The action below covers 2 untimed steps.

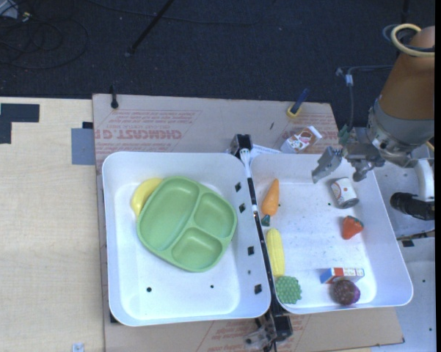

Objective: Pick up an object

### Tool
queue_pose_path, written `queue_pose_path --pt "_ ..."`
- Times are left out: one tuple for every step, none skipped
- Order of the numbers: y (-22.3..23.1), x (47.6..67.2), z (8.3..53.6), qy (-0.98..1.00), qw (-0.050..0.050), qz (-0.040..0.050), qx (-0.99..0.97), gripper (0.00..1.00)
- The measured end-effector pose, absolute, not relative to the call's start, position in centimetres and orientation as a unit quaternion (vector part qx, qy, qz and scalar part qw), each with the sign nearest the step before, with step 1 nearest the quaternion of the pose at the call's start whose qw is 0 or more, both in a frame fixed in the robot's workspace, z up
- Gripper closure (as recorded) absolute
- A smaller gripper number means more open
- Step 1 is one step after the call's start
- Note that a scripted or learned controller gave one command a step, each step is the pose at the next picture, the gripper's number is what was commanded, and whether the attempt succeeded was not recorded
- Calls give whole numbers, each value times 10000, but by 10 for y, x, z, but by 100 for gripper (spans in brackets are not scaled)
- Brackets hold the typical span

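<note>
Above the far right corner of the right bin, the gripper hangs with its two fingers spread apart and nothing between them. Just below and slightly toward the near side of the jaws lies a small white can with a red label, on its side on the bin floor; this looks like the object nearest to hand. Its long axis runs roughly from the far-left to the near-right of the bin, and which end is the top I cannot tell. The coming move likely turns on a short descent, with the fingers straddling the can across its short width.

Further toward the near side sits a red strawberry-like toy, then a small red, white and blue box lying lengthwise left to right, and a dark round fruit. Along the bin's left wall lie a carrot, a yellow corn cob and a green broccoli piece. In the left bin, a green divided plate covers most of a yellow item.
</note>
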<state>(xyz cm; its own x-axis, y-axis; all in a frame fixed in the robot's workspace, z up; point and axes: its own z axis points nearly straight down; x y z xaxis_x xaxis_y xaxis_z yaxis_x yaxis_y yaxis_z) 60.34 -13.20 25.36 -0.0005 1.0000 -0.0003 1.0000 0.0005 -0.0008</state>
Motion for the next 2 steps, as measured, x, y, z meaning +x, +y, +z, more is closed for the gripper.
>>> queue_pose_path --pt "-205 587 193 -7067 21 11 -7075 0" --pt "-213 644 202 -7070 3 3 -7072 0"
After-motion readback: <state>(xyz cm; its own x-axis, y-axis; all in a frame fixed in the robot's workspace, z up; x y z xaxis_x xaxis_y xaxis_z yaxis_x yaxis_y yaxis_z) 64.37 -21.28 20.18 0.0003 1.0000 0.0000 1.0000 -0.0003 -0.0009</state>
